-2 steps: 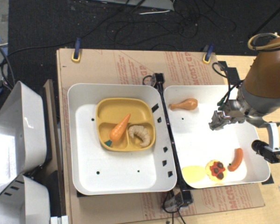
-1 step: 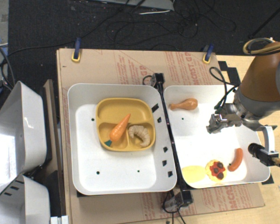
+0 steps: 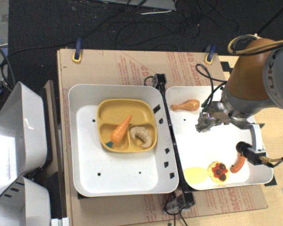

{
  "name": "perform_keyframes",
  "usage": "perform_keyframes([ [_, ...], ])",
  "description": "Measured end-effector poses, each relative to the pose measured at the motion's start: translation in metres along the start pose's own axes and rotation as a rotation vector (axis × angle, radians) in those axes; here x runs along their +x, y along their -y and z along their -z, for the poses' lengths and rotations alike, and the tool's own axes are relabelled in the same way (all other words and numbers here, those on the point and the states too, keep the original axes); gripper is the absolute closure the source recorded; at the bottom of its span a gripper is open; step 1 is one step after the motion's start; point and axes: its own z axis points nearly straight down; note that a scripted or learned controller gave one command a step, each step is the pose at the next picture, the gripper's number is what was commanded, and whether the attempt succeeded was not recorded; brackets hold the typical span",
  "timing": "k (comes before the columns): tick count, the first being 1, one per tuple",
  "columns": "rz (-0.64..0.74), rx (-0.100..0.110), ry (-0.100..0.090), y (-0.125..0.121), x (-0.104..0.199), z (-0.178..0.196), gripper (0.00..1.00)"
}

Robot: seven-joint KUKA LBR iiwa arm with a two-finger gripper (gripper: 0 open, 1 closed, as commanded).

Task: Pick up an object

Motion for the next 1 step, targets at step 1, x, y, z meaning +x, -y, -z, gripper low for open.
perform_keyframes([
  [1,0.001,0.000,-0.001,0.0021,0.0473,0.0095,1.00],
])
